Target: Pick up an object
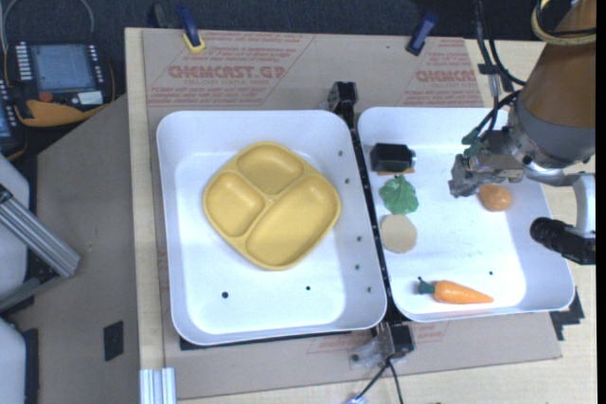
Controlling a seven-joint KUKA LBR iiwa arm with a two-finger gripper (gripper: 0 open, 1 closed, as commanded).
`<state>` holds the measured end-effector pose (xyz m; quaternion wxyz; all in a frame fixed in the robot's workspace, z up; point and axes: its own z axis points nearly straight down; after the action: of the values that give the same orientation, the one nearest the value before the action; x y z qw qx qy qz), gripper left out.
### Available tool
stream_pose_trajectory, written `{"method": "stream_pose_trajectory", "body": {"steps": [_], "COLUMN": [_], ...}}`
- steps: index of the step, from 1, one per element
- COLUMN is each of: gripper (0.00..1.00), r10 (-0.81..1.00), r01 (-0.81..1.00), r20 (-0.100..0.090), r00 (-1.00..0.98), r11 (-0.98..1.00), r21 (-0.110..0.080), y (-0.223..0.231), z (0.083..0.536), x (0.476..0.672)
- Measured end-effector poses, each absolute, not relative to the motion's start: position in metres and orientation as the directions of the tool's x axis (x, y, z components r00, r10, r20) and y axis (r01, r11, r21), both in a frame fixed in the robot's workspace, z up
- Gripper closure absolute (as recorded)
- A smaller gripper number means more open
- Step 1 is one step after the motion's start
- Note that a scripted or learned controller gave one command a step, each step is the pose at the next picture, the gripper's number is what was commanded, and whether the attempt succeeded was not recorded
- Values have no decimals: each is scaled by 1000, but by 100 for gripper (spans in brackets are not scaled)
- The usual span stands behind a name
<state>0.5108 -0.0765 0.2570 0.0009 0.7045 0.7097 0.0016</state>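
Left bin (189, 203): holds a yellow divided plate (272, 204), near its centre.
Right bin (530, 270): holds five small things.
Black block (390, 157): near the right bin's left wall, towards the far end.
Green piece (399, 195): just below the block.
Tan disc (399, 234): just below the green piece.
Carrot (458, 292): near the right bin's front edge.
Orange ball (494, 197): just beside the gripper.
Gripper (471, 175): low over the right bin; opening and hold cannot be told.
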Motion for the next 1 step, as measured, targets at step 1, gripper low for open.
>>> {"method": "stream_pose_trajectory", "body": {"steps": [1], "gripper": [100], "r10": [1000], "r01": [1000], "r20": [1], "r00": [-8], "r11": [8], "r21": [3], "y": [-21], "z": [261], "x": [526]}}
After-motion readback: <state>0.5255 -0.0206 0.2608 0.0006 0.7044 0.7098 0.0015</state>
